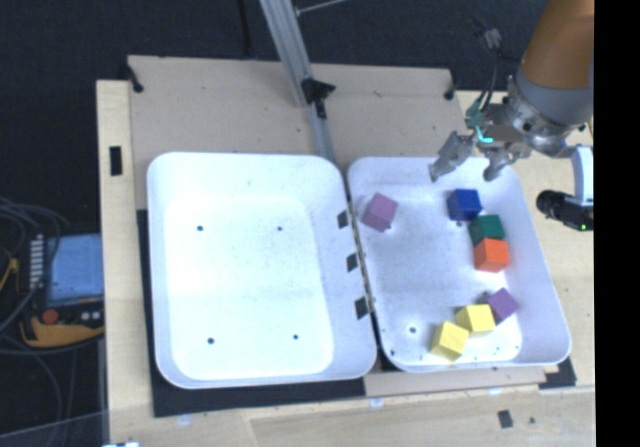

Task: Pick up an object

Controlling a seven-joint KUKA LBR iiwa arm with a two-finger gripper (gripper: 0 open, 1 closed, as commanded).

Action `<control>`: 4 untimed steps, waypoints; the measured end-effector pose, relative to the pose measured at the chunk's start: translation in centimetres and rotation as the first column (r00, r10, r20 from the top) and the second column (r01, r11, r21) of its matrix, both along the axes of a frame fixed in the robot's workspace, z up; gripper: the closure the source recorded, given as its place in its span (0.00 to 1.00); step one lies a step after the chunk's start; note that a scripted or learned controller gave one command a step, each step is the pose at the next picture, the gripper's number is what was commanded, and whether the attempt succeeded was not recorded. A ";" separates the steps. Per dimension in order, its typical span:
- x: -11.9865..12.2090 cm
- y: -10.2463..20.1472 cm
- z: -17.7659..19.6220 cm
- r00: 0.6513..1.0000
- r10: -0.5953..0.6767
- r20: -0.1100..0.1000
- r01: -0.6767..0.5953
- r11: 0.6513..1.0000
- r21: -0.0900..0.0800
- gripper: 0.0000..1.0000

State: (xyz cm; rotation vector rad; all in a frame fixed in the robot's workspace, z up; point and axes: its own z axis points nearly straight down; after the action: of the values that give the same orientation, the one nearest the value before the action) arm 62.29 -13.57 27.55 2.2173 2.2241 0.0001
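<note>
The arm is reaching in from the upper right of the frame; its gripper (pixel 470 163) is hanging with fingers spread and nothing between them, above the upper edge of the right bin (pixel 420 270); a blue cube (pixel 463 203) is sitting just below it, with green (pixel 487 227) and orange (pixel 491 254) cubes underneath; a purple cube (pixel 379 211) is lying apart, toward centre frame; two yellow cubes (pixel 463 329) are resting lower right.

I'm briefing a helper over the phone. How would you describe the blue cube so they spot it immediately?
Look at the right-hand white bin, toward its far right side. Three cubes run in a line there: the blue cube is the farthest one, then a green cube, then an orange cube. It is the bin's sole blue piece, lying just below the open tool.
</note>
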 end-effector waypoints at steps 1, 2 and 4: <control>-0.8 -0.4 -4.6 1.000 -0.004 -0.005 0.004 1.000 0.000 0.00; -0.6 -0.9 -8.9 1.000 -0.004 -0.004 0.004 1.000 -0.001 0.00; 0.3 -1.7 -12.3 1.000 -0.010 0.003 0.010 1.000 -0.001 1.00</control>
State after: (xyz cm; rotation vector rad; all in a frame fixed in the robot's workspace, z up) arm 62.55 -15.23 15.23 2.2261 2.2109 0.0019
